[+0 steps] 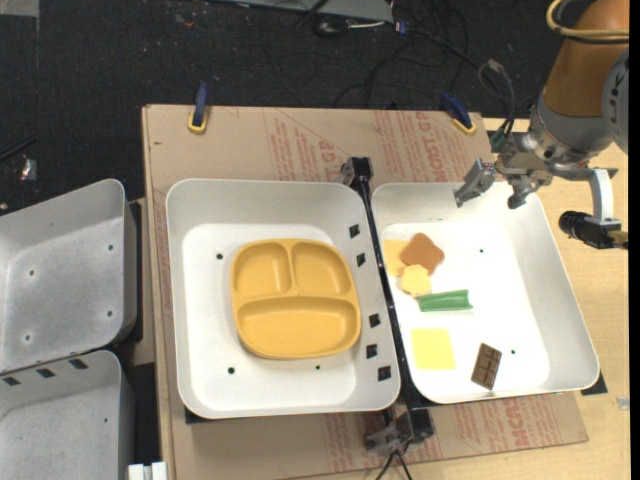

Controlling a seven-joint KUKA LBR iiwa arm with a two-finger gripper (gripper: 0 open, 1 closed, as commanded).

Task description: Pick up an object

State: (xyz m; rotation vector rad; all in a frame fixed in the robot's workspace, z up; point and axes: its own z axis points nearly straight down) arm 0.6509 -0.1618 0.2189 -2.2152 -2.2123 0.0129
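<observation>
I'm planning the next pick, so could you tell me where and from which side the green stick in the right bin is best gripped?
Grip the green stick at its middle, coming straight down from above, fingers closing across its narrow width. It lies flat and long, running left to right, its right half free of neighbours; its left end sits close to a pale yellow piece.

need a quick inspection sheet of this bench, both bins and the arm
surface: brown board bearing two shallow white bins, left bin, right bin
job's things: in right bin, brown cookie-shaped piece, pale yellow round piece, green stick, yellow flat square, dark brown chocolate-like bar
clutter: yellow divided plastic tray in left bin
grippers: gripper open above right bin's far edge, nothing between jaws
cables: black cables on floor
surroundings: white panels at left
</observation>
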